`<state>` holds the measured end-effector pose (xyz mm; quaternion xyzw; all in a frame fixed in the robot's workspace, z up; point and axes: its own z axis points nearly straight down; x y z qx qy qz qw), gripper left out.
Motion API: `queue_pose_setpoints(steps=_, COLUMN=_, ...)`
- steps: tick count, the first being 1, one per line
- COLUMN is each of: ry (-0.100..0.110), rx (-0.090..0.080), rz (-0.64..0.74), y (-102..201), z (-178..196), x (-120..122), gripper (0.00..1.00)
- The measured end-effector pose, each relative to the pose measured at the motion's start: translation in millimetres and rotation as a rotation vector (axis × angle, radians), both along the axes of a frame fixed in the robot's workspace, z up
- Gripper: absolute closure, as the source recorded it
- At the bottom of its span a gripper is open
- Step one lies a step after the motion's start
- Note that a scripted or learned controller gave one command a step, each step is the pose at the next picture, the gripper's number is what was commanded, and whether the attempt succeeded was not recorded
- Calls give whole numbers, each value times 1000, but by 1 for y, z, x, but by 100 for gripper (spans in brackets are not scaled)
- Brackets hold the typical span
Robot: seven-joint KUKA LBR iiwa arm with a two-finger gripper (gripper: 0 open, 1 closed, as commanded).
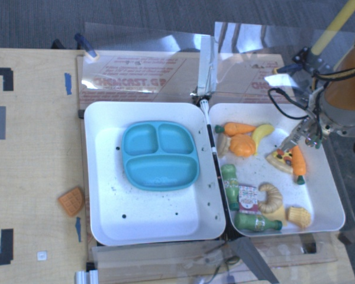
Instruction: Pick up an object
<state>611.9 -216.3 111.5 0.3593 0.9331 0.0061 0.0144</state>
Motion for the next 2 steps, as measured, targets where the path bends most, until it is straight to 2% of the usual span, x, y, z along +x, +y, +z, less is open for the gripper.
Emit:
queue_pose_setpoints(steps=1, ry=11, rx=-3, rz=5, y=73, z=115, x=7, gripper=100)
queue_pose_setpoints(steps=2, ry=22, rx=-6, rz=172, y=93, z=-15, x=-17, gripper=100)
